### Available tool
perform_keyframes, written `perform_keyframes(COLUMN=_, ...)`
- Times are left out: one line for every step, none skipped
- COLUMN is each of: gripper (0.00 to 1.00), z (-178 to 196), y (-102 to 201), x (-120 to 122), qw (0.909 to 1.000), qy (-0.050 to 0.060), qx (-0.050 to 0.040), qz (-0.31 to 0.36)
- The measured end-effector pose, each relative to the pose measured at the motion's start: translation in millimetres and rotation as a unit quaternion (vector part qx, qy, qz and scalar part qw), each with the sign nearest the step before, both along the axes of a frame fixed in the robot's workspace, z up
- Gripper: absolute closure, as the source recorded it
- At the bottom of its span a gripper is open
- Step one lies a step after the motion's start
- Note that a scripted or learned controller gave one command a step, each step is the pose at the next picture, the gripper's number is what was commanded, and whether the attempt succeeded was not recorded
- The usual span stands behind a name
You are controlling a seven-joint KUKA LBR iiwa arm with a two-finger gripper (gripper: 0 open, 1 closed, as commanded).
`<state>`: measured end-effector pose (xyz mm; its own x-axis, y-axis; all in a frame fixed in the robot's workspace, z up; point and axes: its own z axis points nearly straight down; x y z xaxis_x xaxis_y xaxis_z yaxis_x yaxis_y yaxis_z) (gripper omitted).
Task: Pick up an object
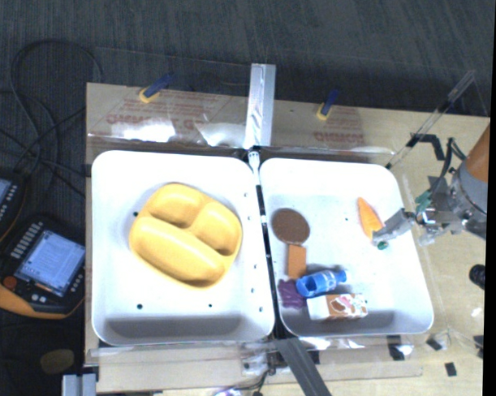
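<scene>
Reaching in from the right, the arm (pixel 476 173) sits at the right edge of the right bin (pixel 408 264), with the claw (pixel 389 232) low over that bin's right rim, just beside the orange carrot piece (pixel 368 215). Claw state: cannot tell, fingertips too small and blurred to read; nothing visible between them. Right bin contents: carrot piece near the upper right, tilted; brown round disc (pixel 290 225) near the left wall; orange-tan block (pixel 296 259) just below the disc; blue bottle (pixel 320 282) lying on its side near the front; purple item (pixel 288 293) to the left of the bottle, touching or nearly so; white carton with red print (pixel 337 306) lying flat at the front, just below the bottle. Left bin (pixel 106 294): one large yellow lumpy object (pixel 186 233), roughly centred. Both bins rest side by side on the desk (pixel 450 354). Handheld pendant with screen (pixel 43 263) lies on the dark floor, well apart to the left.
</scene>
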<state>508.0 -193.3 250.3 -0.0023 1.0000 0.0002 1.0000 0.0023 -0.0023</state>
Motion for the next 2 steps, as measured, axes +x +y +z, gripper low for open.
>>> perform_keyframes(gripper=0.0, z=-32, y=-17, x=76, qw=0.9987, qy=0.0, qx=-0.001, qz=0.051)
perform_keyframes(gripper=0.0, z=-150, y=-13, x=110, qw=0.9961, qy=-0.002, qx=0.0028, qz=-0.088)
